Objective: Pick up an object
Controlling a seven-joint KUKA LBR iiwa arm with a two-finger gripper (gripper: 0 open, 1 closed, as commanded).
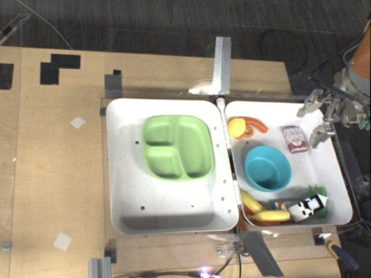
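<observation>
My gripper (316, 120) hovers over the far right corner of the right bin (342, 178), its two fingers spread apart and open with nothing between them. Just left of it a small pink and white carton (294, 139) lies flat on the bin floor. A blue bowl (266, 167) sits in the bin's middle. At the bin's far left there is a yellow and orange toy (243, 127). Along the near wall lie a yellow banana (264, 211), a black and white toy cow (307, 206) and a small green item (319, 193).
The left bin (124, 201) holds a light green divided plate (177, 146). A metal post (222, 62) stands behind the seam between the bins. Wooden bench surface (52, 172) stretches out to the left.
</observation>
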